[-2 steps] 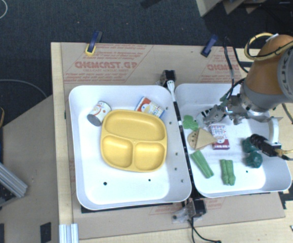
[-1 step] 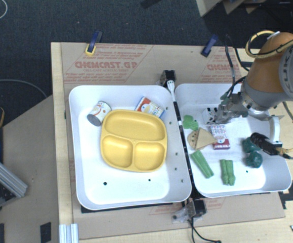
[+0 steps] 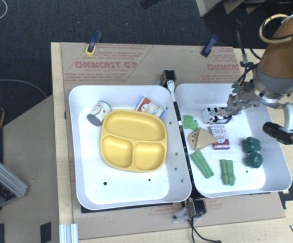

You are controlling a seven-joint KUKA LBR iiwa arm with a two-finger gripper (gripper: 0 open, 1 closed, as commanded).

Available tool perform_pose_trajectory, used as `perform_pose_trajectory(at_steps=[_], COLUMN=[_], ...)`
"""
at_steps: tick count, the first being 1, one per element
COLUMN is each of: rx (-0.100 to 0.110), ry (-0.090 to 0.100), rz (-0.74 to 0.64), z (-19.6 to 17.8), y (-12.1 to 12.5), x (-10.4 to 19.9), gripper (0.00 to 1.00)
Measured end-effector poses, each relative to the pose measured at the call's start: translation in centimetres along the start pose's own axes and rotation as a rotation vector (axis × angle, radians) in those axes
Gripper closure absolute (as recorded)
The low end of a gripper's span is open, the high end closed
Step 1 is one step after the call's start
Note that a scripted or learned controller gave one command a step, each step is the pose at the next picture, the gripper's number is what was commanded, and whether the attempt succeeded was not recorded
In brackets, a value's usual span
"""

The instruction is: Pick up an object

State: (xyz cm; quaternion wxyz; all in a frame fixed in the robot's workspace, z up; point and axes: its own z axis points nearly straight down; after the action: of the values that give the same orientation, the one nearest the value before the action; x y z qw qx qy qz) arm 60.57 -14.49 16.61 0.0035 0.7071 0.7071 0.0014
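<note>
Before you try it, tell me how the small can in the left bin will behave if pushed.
The can lies on its side, so a push across its length will probably make it roll. It rests beside the yellow tray, which may stop it that way. It looks small, so likely light.

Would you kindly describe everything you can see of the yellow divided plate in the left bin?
The yellow divided plate looks like smooth, slightly glossy plastic, rounded at the corners. It has three compartments: one long section along the far side and two smaller ones nearer the camera, all bare. It lies flat and right way up, turned a little askew, in the middle of the left bin. A small can lying on its side and a small carton sit close against its far edge; whether they touch it is unclear.
</note>
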Motion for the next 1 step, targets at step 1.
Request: perform_pose_trajectory(at_steps=[1], rx=[-0.001], ry=[0.0], rz=[-0.001], z=[-5.4], y=[0.18], x=[-0.06], gripper=[1.0])
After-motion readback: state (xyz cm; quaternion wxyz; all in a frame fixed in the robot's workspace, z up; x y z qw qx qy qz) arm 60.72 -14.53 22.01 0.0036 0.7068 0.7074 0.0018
